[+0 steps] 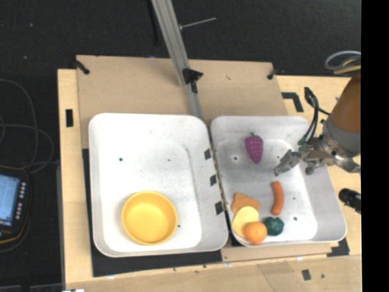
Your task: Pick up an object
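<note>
We judged the pick barely begun: nothing had left the right bin (316,221). The gripper (290,161) hung over that bin's three o'clock side, fingers spread and empty. The sausage (277,198) lay just at its six o'clock, the purple fruit (254,148) at its nine, apart. We still had descent, grasp and lift ahead
</note>
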Controlling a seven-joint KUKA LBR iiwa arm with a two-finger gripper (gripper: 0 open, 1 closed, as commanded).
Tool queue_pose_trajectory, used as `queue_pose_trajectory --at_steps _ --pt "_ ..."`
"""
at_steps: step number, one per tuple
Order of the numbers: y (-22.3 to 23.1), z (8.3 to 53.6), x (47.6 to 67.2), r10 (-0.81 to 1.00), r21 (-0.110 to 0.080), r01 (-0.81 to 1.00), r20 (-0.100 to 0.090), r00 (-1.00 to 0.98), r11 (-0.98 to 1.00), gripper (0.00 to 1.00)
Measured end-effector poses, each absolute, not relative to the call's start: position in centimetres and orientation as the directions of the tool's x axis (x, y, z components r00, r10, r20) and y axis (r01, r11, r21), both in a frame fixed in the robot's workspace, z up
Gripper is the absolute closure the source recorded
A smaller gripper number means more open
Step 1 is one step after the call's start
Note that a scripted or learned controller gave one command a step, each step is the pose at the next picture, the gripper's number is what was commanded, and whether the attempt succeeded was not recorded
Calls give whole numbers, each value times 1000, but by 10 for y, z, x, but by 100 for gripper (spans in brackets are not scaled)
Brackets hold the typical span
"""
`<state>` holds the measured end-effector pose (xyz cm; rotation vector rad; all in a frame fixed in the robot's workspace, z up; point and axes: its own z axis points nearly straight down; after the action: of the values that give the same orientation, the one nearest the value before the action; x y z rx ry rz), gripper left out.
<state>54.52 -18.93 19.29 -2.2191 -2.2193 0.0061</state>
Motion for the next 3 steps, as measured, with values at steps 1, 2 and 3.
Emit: queue_pose_trajectory --at_steps 1,2,3 --pt "-186 150 544 1000 -4 1000 -1 0 0 0" --pt "-187 99 544 1000 -1 1000 -2 1 -1 0" --pt "-188 112 546 1000 5 1000 -2 6 -6 100"
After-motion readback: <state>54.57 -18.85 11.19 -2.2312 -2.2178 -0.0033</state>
